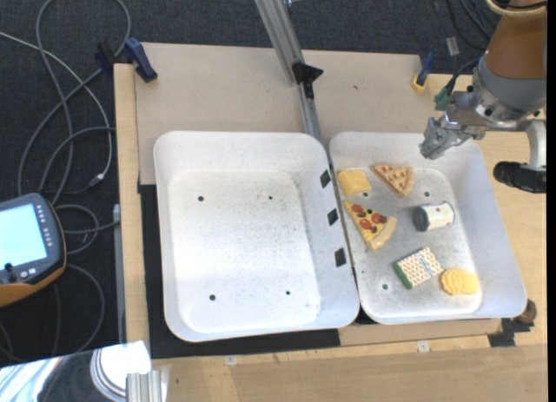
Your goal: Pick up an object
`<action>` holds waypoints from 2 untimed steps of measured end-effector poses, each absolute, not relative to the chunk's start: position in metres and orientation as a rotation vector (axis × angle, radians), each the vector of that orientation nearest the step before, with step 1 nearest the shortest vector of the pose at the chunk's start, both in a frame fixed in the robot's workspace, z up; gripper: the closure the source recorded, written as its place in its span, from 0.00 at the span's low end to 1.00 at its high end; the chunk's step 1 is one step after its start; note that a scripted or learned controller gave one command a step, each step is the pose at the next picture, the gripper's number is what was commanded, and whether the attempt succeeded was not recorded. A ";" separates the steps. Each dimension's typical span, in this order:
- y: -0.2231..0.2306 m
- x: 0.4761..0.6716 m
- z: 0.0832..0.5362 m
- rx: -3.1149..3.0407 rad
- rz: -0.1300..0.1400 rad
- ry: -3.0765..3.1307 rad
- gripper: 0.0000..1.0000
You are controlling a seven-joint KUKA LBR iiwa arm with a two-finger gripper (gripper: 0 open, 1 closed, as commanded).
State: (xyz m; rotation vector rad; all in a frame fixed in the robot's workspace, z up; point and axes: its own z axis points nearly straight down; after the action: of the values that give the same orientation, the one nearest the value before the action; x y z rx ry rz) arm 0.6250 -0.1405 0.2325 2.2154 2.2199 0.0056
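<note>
On the surface, the left bin lies beside the right bin, which carries a yellow wedge near its left wall, a large pizza slice just below it, a smaller pizza slice toward the far side, a black-and-white cylinder lying on its side near the middle, and a green-edged checkered block close beside a yellow corn-like piece at the near end. The hand hangs over the bin's far right corner, apart from every piece, with nothing between its fingers; whether they are spread or pressed together I cannot tell.
</note>
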 end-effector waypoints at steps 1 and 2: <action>-0.086 0.638 0.227 2.213 0.006 2.228 1.00; -0.029 0.642 0.239 2.212 0.008 2.228 1.00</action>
State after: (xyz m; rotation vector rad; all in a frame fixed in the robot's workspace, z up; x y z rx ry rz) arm 0.6418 -0.0293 0.2394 2.2116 2.2282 0.0080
